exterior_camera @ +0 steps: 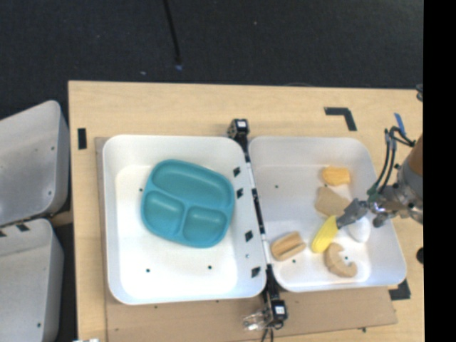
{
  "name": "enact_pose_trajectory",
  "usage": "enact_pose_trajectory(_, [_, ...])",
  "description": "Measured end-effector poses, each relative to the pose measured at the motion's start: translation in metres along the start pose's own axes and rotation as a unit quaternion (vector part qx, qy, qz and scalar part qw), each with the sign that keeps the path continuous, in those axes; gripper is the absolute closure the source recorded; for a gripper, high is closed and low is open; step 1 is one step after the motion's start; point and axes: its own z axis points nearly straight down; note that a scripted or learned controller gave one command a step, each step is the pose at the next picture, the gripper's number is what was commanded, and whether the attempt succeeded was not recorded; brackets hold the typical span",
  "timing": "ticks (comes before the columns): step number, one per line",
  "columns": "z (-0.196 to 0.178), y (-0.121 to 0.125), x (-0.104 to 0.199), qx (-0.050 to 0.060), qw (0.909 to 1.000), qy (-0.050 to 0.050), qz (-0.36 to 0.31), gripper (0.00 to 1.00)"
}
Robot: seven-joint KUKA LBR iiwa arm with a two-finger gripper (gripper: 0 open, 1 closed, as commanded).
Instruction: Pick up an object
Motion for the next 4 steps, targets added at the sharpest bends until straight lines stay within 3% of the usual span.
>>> enact_pose_trajectory(1, [-0.006, 0.003, 0.000, -0.006, 1.0000, -0.002, -0.002, 0.00])
enact_pose_trajectory(3, [0.099, -0.001, 0.007, -0.005, 1.0000, -0.001, 0.000, 0.00])
enact_pose_trajectory(4, [0.086, 0.000, 0.006, -0.007, 1.0000, -0.002, 0.004, 1.00])
